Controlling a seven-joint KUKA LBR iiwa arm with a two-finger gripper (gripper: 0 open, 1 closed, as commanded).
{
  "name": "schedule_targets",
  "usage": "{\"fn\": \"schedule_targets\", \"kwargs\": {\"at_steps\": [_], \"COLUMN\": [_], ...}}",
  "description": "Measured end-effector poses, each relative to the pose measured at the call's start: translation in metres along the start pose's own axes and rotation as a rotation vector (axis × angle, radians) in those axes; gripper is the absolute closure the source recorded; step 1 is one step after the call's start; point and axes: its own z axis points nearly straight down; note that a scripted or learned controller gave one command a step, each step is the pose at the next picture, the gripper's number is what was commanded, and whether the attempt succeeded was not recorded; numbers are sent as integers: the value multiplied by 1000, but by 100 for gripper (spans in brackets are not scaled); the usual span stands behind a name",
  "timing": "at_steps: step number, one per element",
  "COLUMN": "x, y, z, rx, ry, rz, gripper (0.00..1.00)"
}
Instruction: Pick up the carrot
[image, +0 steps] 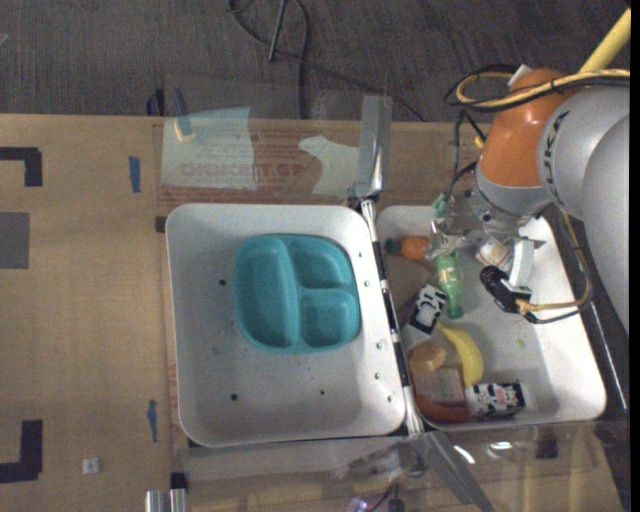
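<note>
The small orange carrot with a green top (410, 247) is lying in the right shallow white plastic bin (560, 370), at its upper left corner, close against the wall. Its long axis is running roughly left to right across the view, with the green end being turned toward the right, under the arm's wrist.

The grey metal arm with the glossy orange band (520, 120) is being reached in from the right and bent downward over the upper part of that bin. The two-finger gripper (470, 235) is being held just right of the carrot, among cables and fittings; whether it is spread or pressed together cannot be told, and no object is being seen between its tips.

Just below, a slim green bottle (450, 285) is standing out, beside a black-and-white cow-patterned carton (428, 308), a curved yellow banana (463, 350) and a second cow-patterned carton (497, 398).

In the left white bin (200, 380), a smooth teal plastic divided plate (297, 292) with three compartments is resting.
</note>
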Motion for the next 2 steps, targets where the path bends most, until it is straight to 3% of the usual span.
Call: {"fn": "schedule_targets", "kwargs": {"at_steps": [1, 2], "x": [-17, -12], "y": [-35, 7], "z": [17, 21], "rx": [-8, 25], "ry": [-1, -4], "rz": [-185, 243], "gripper": [100, 100]}}
